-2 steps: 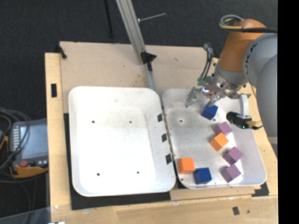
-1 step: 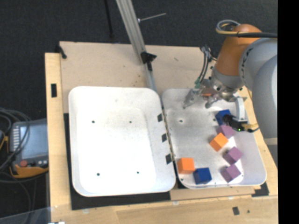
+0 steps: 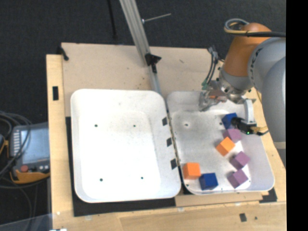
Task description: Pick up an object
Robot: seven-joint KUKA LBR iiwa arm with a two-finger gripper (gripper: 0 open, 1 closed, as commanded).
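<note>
The arm [image 3: 262,57] reaches in over the far end of the right bin [image 3: 192,109], and the left bin [image 3: 91,105] lies beside it. The gripper [image 3: 210,100] hangs above bare bin floor; whether it is open or closed I cannot tell. The blocks lie apart from it: a blue block [image 3: 229,120] nearest, purple [image 3: 234,134] and orange [image 3: 224,146] ones beyond. Judging by this, nothing is picked yet; the whole grasp is left.

A wooden bench [image 3: 115,66] bears two shallow white bins, the left bin [image 3: 120,143] just beside the right bin [image 3: 192,114]. A slanted aluminium rail [image 3: 134,23] rises from behind them (a thin rod sticks out near its top). At the far left lies a handheld pendant [image 3: 29,150] with dark cables [image 3: 12,121].
</note>
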